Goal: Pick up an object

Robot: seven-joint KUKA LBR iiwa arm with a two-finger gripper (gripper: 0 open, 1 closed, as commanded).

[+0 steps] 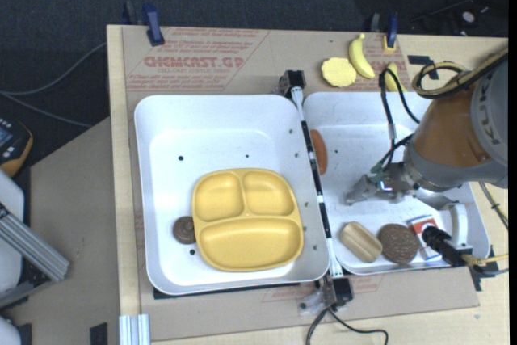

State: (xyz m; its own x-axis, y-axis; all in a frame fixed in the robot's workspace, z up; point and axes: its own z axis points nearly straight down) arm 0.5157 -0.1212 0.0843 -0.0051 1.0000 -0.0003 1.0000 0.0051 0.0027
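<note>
Reaching in from the right, the arm [452, 133] bends down into the right bin [355, 113]. Its gripper [361, 191] hangs low with fingers spread, holding nothing, above a bread roll [359, 241] and brown cookie [398, 243].

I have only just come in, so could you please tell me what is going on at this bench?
A grey KUKA arm with an orange band reaches from the right into the right white bin, its gripper low over the bin floor. Nothing is visibly held. Near it lie a tan bread-like piece, a round brown cookie and an orange oval piece by the divider. The left white bin holds a yellow divided plastic tray and a small brown disc.
</note>
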